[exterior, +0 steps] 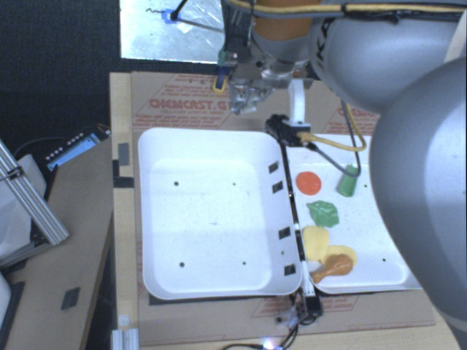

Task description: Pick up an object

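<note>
Several small objects lie in the right bin (381,257): a red-orange round piece (309,183), a green cylinder (347,182), a green leafy piece (323,213), a pale yellow piece (314,243) and an orange-brown piece (338,262) at the front. My gripper (244,99) hangs above the cardboard just behind the back rim of the left bin (211,217), well away from all the objects. I see nothing held in it. The big grey arm covers the right bin's right side.
A black divider with clips (290,195) runs between the two bins. A yellow cable (332,144) loops over the right bin's back corner. Metal rails (29,203) stand at the left of the bench, and a shiny panel (164,20) sits at the back.
</note>
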Robot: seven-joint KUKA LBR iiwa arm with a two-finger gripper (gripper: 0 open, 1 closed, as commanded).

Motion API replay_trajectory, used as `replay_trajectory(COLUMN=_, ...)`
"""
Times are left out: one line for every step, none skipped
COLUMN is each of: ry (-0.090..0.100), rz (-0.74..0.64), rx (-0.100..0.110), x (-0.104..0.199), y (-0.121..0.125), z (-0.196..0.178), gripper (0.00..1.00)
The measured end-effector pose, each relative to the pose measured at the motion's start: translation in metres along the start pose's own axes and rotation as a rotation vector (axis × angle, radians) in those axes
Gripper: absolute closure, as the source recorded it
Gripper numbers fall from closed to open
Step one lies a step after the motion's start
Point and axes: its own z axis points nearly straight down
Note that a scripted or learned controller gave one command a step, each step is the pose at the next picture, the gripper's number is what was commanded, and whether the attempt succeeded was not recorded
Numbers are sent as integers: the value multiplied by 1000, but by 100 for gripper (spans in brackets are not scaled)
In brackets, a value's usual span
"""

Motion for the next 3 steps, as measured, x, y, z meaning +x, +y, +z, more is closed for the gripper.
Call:
replay_trajectory(ry=1, rz=-1, rx=2, x=77, y=-13, z=0, gripper=100)
replay_trajectory(ry=-1, rz=4, rx=-1, x=85, y=2, z=-43, gripper=100)
replay_trajectory(ry=0, rz=3, rx=-5, x=83, y=2, z=-125, gripper=100)
